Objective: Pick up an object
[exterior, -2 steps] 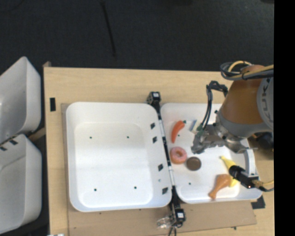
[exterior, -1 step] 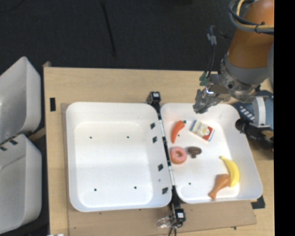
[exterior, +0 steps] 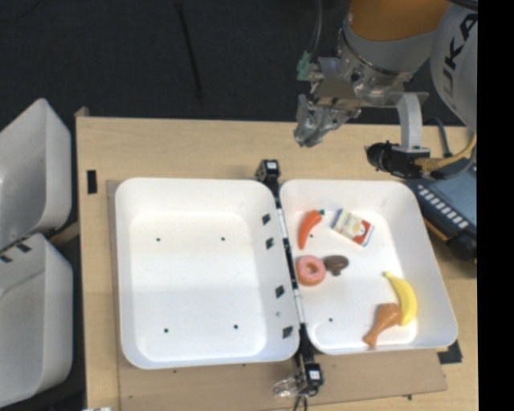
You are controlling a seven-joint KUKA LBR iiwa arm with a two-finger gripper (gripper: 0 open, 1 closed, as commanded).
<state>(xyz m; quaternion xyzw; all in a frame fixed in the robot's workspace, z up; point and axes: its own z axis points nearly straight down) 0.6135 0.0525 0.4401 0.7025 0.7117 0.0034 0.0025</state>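
From the camera view, slanted down over the pale wooden desk (exterior: 193,148), two shallow white plastic bins sit side by side, their inner rims touching along a line of small black clips. The left bin (exterior: 193,273) shows only its bare white floor with a few dark dots. The right bin (exterior: 405,213) holds all the loose things.

Near its upper left lies a small orange toy carrot (exterior: 308,227), tilted, with its tip toward the bin's near side. Just beside it to the right is a small white carton with red and blue print (exterior: 352,227), lying flat. Below the carrot rests a pink ring-shaped toy doughnut (exterior: 310,270), and touching or nearly touching its right side is a small dark brown lump (exterior: 336,263) too small to identify. In the lower right of the bin a yellow toy banana (exterior: 403,297) curves downward, with a tan toy chicken drumstick (exterior: 381,323) just beside it on the left, the two seeming to touch.

The grey arm with its orange band (exterior: 393,16) enters at the top right. Its gripper (exterior: 313,128) hangs above the desk beyond the far rim of the right bin, well apart from every object, with nothing between its fingers; whether they are spread or closed I cannot tell.
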